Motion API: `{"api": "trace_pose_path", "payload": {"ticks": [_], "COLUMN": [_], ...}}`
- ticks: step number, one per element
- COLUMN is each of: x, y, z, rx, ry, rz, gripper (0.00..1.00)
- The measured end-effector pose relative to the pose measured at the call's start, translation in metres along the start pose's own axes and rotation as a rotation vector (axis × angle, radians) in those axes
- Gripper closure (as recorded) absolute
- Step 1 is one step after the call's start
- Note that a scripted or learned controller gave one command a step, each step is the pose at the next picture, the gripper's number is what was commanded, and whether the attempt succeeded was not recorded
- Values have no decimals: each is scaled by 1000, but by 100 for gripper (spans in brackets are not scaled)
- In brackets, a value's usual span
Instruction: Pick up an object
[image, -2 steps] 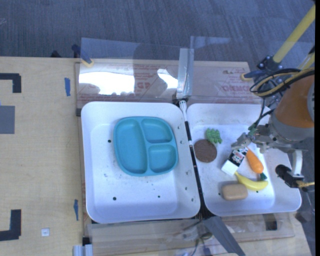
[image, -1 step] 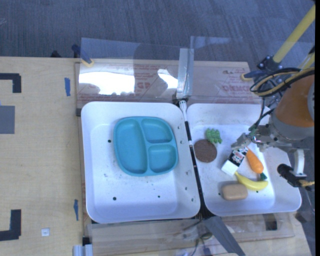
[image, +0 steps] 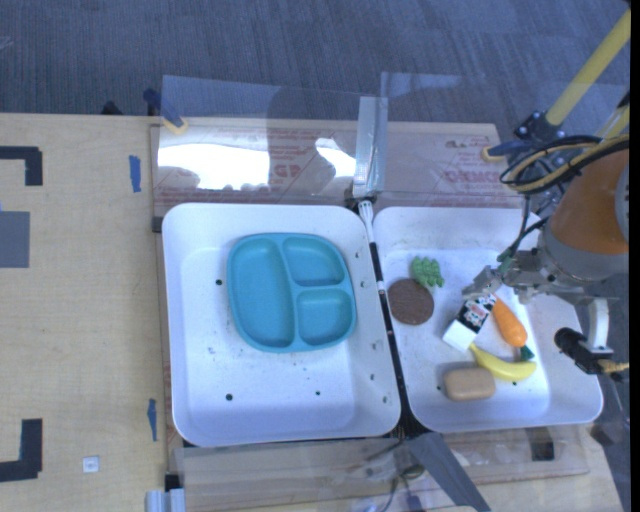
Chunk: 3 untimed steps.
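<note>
Nothing is lifted yet: the carrot (image: 509, 324) lies in the right bin (image: 570, 400), angled from 11 to 5 o'clock, its green stub at the lower end, just beside the gripper (image: 503, 277), which hangs at the carrot's 12 o'clock with nothing between its fingers; how far the jaws stand apart cannot be told from this slanted view. A small carton (image: 470, 322) leans against the carrot's 9 o'clock side, a banana (image: 503, 364) curves just beneath at 6 o'clock, and a tan bun (image: 468, 383) sits touching the banana's left end. Farther off at 9 o'clock rest a brown disc (image: 410, 301) and, touching its upper edge, a green sprig (image: 427, 270). The pick appears to be at the approach stage, with descent, closing and lift all left to do. The cluster is tight, so fingers coming down on the carrot would likely nudge the carton or banana; freer room lies on the carrot's 3 o'clock side, toward the bin's right wall, though that wall is near. The bare floor at the bin's 12 o'clock end gives clearance behind the gripper. The left bin (image: 200, 380) holds only a blue tray (image: 255, 290), well apart across the divider (image: 380, 300).
</note>
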<state>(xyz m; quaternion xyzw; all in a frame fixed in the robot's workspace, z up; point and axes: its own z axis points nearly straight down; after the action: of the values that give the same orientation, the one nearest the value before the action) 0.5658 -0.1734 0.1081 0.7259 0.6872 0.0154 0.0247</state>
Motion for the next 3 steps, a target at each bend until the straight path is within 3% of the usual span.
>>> {"api": "trace_pose_path", "payload": {"ticks": [2, 3], "x": [-5, 50], "y": [-5, -9], "z": [0, -2], "rx": [-1, 10], "ry": [4, 1], "rz": [-108, -63], "gripper": [0, 0]}}
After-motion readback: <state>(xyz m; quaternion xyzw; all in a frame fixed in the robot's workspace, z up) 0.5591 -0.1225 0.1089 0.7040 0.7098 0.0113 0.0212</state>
